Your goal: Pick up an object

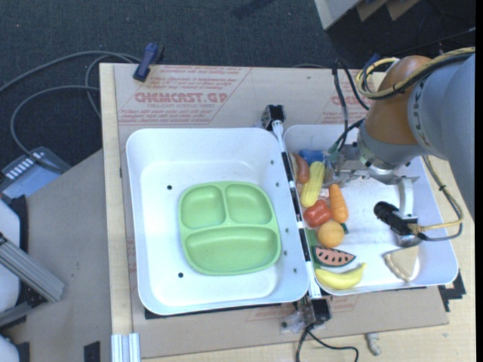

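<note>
- The grey arm with an orange band (400, 89) reaches in from the right and bends down over the far part of the right white bin (370, 241).
- The pincer (341, 169) is low near that bin's far left corner; whether it is wide or narrow cannot be told.
- A row of toy foods lines the right bin's left wall; the bin's middle floor is bare.
- The left white bin (151, 153) holds a green divided plastic plate (229, 227), with bare floor all around it.
- The yellow toy corn cob (312, 183) lies just beside the pincer on its left; the orange toy carrot (338, 202) lies just in front of it.
- The yellow toy banana (338, 277) lies at the near edge, well apart from the pincer.
- The cardboard-covered desk (189, 96) carries both bins.
</note>
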Tool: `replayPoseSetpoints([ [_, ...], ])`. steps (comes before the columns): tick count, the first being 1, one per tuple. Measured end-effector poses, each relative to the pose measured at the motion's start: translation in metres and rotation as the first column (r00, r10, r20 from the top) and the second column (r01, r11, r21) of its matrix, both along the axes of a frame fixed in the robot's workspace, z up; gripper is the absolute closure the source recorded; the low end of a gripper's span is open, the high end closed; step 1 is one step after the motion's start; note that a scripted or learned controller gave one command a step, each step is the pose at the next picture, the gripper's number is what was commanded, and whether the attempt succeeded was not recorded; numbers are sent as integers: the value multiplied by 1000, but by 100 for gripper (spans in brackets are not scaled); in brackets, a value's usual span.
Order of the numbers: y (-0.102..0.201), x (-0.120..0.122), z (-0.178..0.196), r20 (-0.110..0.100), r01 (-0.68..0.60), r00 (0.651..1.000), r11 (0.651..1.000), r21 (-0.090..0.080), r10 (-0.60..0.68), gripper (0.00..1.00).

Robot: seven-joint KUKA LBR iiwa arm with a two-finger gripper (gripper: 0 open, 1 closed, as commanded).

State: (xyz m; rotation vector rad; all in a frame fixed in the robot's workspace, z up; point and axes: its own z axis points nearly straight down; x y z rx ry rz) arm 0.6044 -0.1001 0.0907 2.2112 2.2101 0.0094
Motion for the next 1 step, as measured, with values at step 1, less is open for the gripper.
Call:
replayPoseSetpoints([
  [1,87,-32,95,-13,-3,1000,1000,8,3,100],
])
